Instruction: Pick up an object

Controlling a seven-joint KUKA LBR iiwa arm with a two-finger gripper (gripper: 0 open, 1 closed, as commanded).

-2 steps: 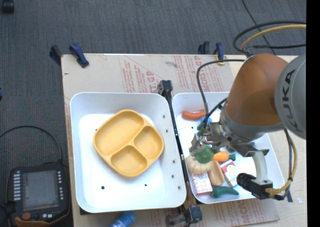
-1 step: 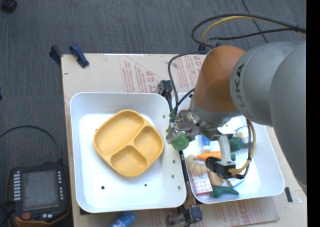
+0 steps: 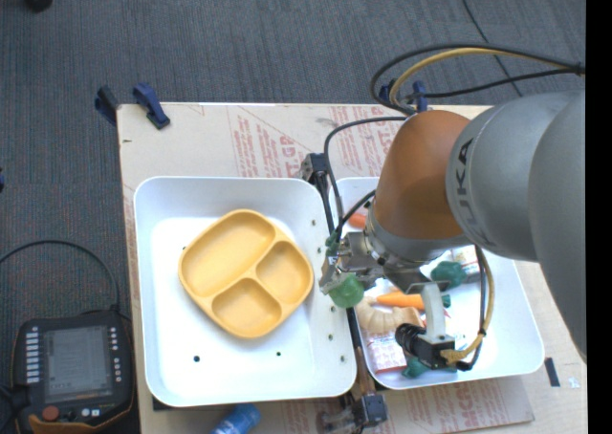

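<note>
The grey arm (image 3: 516,184) with its orange band (image 3: 421,174) is reaching in from the right and is hanging over the inner edge of the right bin (image 3: 521,351). The claw (image 3: 342,279) is sitting low, just above the gap where the two white bins are meeting. A green object (image 3: 346,292) is lying right at the tip of the claw, touching it or nearly so, but I cannot tell if the claw is spread, pressed together, or pinching this object, because the wrist is covering most of it.

In the right bin, several small things are lying close together under the arm: an orange carrot-like piece (image 3: 402,300), a teal piece (image 3: 448,272) near it, a pale round thing (image 3: 380,322), and a flat packet with red print (image 3: 387,354) near the front edge. A dark part with cables (image 3: 421,341) is hanging from the arm over these things.

In the left bin (image 3: 158,231), a yellow tray with three compartments (image 3: 246,272) is lying flat and a little turned, well apart from the bin's left wall.

The bench (image 3: 239,141) is carrying both bins. A blue clamp (image 3: 150,104) is gripping its far left corner. On the floor to the left, a control pendant with a screen (image 3: 67,365) is lying.
</note>
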